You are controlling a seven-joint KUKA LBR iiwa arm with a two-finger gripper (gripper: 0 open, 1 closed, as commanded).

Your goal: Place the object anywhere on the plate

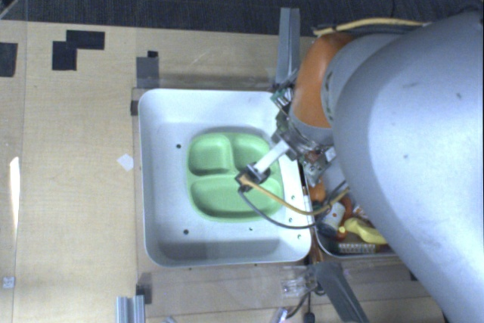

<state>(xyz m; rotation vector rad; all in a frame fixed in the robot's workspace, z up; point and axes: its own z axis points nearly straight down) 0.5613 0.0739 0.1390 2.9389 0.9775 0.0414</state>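
The pincer is located over the seam between the two bins, beneath the orange-banded wrist. Whether it is apart or together cannot be told, and nothing is seen held in it. The green plate, divided into three compartments, is seen at 9 o'clock of the pincer, inside the left bin. A yellow object is seen at 5 o'clock, in the right bin, partly covered by the arm. Both bins are carried by the pale worktop.
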